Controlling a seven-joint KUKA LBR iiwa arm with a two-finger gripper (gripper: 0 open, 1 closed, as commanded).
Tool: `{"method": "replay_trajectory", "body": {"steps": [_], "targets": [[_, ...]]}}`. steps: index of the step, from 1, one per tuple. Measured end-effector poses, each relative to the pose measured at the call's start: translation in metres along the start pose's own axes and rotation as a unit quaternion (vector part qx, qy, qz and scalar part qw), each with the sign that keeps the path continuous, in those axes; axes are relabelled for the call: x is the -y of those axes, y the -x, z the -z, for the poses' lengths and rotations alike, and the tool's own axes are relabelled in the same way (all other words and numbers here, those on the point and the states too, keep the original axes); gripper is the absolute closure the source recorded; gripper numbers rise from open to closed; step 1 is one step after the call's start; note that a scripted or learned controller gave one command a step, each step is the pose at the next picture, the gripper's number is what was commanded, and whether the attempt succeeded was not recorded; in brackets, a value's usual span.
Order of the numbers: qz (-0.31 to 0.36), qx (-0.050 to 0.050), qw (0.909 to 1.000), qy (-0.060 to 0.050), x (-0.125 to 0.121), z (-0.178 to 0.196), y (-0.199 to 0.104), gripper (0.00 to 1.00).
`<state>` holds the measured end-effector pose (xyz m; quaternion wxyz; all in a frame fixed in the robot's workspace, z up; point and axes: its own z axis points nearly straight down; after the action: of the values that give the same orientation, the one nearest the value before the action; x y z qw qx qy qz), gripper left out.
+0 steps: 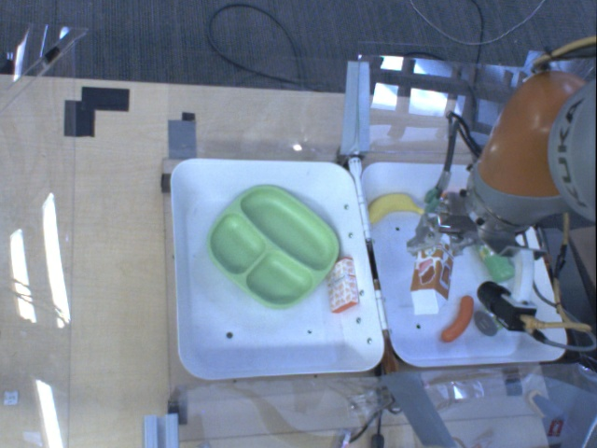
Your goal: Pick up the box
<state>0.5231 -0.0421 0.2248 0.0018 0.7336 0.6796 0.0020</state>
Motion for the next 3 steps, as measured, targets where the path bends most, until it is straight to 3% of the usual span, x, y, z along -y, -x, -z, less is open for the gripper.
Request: {"method": "replay_trajectory", "body": {"steps": [1, 2, 3], "targets": [[-0.181, 0.001, 0.9834, -0.002, -0.035, -0.024, -0.088, 1.00], [-0.002, 0.000, 1.0000, -0.002, 0.014, -0.041, -0.111, 1.00], [0.041, 0.000, 0.9992, 0.001, -0.081, 0.042, -0.093, 1.00]]}}
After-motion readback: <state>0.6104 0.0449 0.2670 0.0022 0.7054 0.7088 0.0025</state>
